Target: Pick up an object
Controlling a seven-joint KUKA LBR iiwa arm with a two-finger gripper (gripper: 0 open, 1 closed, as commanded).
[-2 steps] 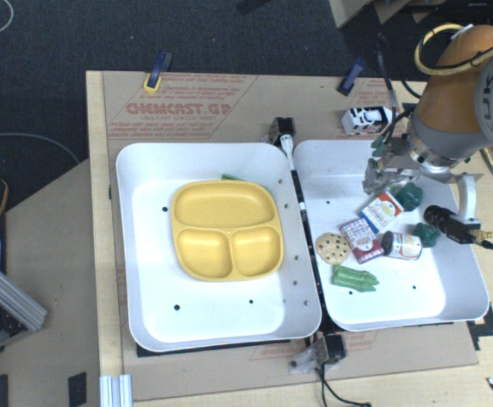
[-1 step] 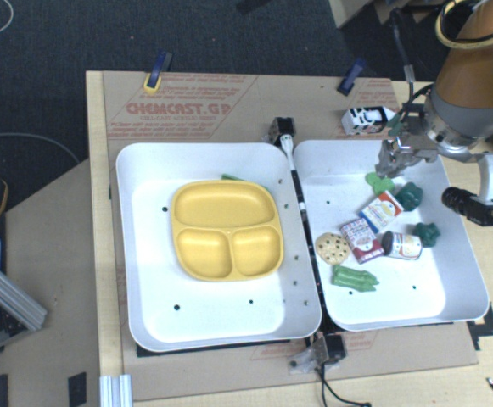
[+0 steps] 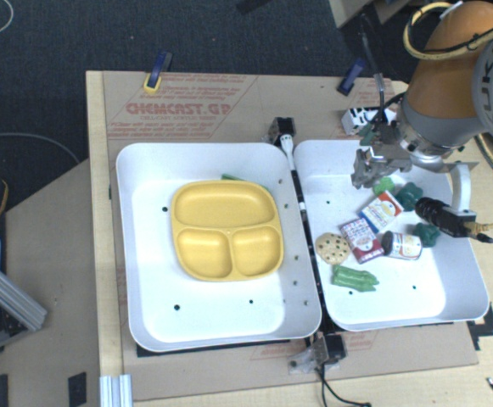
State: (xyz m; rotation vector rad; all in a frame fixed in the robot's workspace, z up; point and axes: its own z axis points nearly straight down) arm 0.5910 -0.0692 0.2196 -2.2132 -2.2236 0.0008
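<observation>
In the left bin (image 3: pixel 144 295) there's just a yellow divided tray (image 3: pixel 226 229) sitting flat in the middle, probably kept clear of the pile so it isn't in the way, with a bit of something green peeking out at its 12 o'clock. The right bin (image 3: pixel 450 299) has the small stuff bunched together: a cookie (image 3: pixel 333 246), a green pea pod (image 3: pixel 354 278) at its 5 o'clock, a red-and-white packet (image 3: pixel 382 211), a small jar (image 3: pixel 404 246). The claw (image 3: pixel 368 171) hangs over the pile's 11 o'clock side; can't tell whether it's apart or together.

You see a cardboard-topped bench (image 3: pixel 187 100) bearing two white bins: left bin (image 3: pixel 136 227) and right bin (image 3: pixel 450 299), touching side by side
</observation>
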